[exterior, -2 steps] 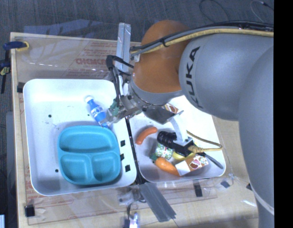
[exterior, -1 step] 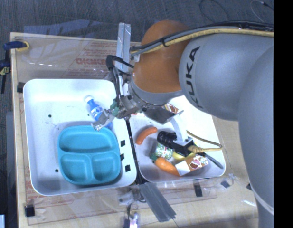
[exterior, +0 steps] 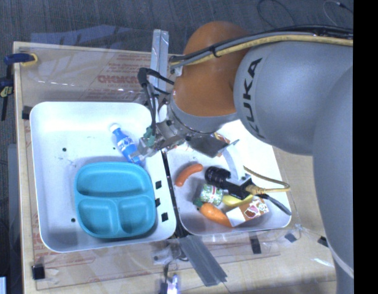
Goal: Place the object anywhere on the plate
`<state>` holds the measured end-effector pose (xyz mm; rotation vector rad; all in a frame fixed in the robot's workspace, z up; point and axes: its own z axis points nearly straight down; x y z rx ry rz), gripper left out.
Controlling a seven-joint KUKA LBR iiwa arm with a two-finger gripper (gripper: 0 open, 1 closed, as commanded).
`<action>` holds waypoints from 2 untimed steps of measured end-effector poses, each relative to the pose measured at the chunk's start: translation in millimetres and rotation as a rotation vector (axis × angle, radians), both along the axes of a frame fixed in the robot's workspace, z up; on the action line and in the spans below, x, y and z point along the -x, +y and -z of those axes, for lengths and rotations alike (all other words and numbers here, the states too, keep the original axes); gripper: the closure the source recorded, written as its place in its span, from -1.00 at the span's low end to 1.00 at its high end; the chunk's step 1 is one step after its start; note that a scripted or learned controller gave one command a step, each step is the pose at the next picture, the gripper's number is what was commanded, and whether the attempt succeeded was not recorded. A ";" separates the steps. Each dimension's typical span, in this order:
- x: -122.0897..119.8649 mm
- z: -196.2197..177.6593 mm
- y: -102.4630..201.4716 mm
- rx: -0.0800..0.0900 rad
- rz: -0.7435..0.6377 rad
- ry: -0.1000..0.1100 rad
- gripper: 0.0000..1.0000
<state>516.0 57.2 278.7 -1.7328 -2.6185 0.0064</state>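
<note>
1. Your gripper [exterior: 151, 141] hangs at the left bin's [exterior: 48, 121] 3 o'clock wall, touching the small blue bottle [exterior: 124, 141]; you cannot tell whether it grasps it.
2. The bottle lies tilted just off the blue plate [exterior: 115, 199], at its 12 o'clock, so a short move toward 6 o'clock likely suffices.
3. The right bin's [exterior: 268, 158] clutter stays clear.

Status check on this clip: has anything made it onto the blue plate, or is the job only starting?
Done: nothing lies on the plate yet. In hand: the gripper is low in the left bin, right beside a small blue bottle that lies just off the plate's far rim; whether it grips the bottle is unclear. Left: getting an object onto the plate. Other items lie in the right bin.
</note>
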 end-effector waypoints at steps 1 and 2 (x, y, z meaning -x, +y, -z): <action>38.7 -130.6 -49.2 -0.003 0.083 -0.006 1.00; 39.2 -57.2 -110.2 0.000 0.478 -0.001 1.00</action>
